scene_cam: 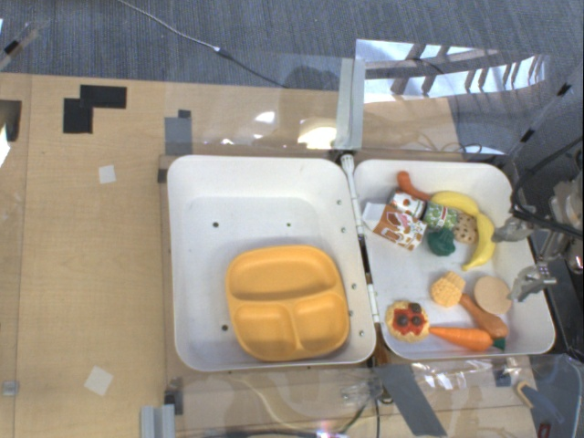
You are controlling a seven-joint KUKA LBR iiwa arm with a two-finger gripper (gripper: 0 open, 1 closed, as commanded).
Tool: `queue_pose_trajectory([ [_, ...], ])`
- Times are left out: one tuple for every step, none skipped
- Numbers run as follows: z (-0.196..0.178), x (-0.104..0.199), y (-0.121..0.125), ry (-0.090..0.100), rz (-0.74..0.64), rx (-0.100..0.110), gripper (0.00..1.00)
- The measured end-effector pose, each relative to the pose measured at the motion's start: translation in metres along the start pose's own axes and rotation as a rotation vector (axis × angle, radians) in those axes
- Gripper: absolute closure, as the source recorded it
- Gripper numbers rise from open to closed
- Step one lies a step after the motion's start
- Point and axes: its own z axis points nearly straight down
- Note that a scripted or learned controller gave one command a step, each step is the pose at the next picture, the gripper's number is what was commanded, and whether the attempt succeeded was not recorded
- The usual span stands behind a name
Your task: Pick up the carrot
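On the left, the wooden bench (82, 272) carries a few black marks and pale tape squares. Next comes the left bin (196, 199), a shallow white tray holding a yellow divided plate (286, 301) toward its near side. A narrow divider separates it from the right bin (525, 331), which is crowded with toy food. Near its left wall lie a small printed carton (399, 224) and, toward the near edge, a round pizza slice with red toppings (408, 321). In the middle sit a green broccoli piece (442, 241), a yellow corn piece (447, 289) and a banana (474, 224) curving along the far side. The carrot (464, 338) lies flat near the bin's near edge, just right of the pizza, its green tip pointing right, close below a brown drumstick-like piece (484, 305). At the far right the gripper (528, 258) hangs at the bin's right wall, its two fingers spread apart with nothing between them, well clear of the carrot.
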Motion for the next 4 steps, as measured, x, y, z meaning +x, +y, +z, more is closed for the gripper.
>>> queue_pose_trajectory([
  [0.146, 0.0, -0.002, -0.003, 0.179, 0.0, 0.0],
  [0.156, -0.012, 0.072, -0.006, 0.469, -0.003, 0.0],
  [0.155, -0.02, 0.09, -0.005, 0.825, 0.013, 0.0],
  [0.157, -0.05, 0.104, -0.002, 0.984, -0.002, 0.0],
])
